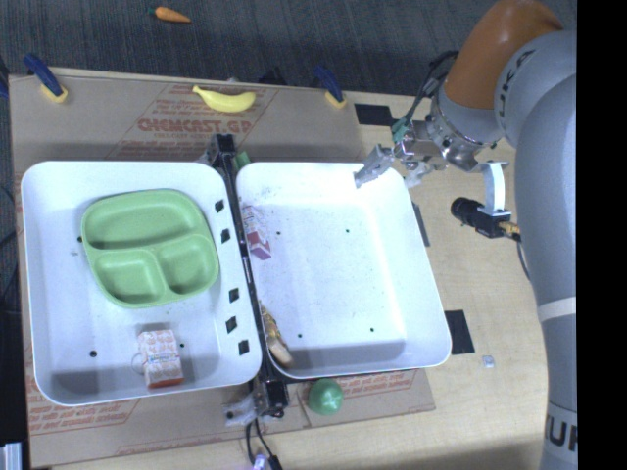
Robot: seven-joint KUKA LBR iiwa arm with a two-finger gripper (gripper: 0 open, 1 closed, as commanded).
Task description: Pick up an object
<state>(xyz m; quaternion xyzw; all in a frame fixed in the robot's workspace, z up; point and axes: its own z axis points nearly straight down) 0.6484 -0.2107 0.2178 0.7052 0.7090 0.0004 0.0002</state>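
Note:
My gripper hovers over the back right corner of the right bin, at the end of the grey arm with the orange band. Nothing shows in it. A small red and white packet lies against the right bin's left wall. A tan object rests in that bin's front left corner. The left bin holds a green divided tray and a small wrapped box near its front.
A yellow banana lies on the cardboard behind the bins. A green ball sits in front of the right bin. Blue clamps grip the board's back edge. An orange carrot lies on the floor.

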